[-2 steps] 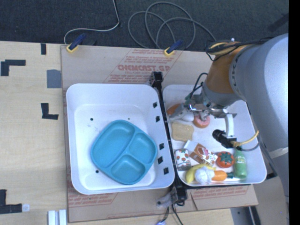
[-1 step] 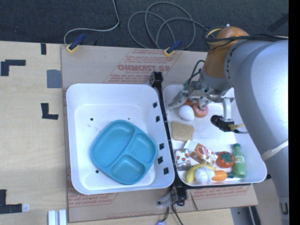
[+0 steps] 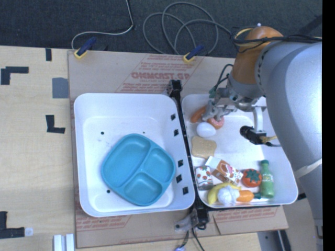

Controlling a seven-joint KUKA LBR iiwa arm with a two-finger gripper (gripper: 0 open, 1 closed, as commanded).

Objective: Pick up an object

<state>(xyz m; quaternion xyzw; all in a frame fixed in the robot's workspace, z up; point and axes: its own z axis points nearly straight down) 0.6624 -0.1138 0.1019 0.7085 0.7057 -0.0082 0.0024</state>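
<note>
White egg [image 3: 205, 129] just below hand [image 3: 215, 115]

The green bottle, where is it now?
The green bottle lies in the right bin, near its front right corner, beside the tomato.

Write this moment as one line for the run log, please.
arm: over right bin | pincer: low at far end, above egg | grip: unclear | left bin: blue plate
</note>
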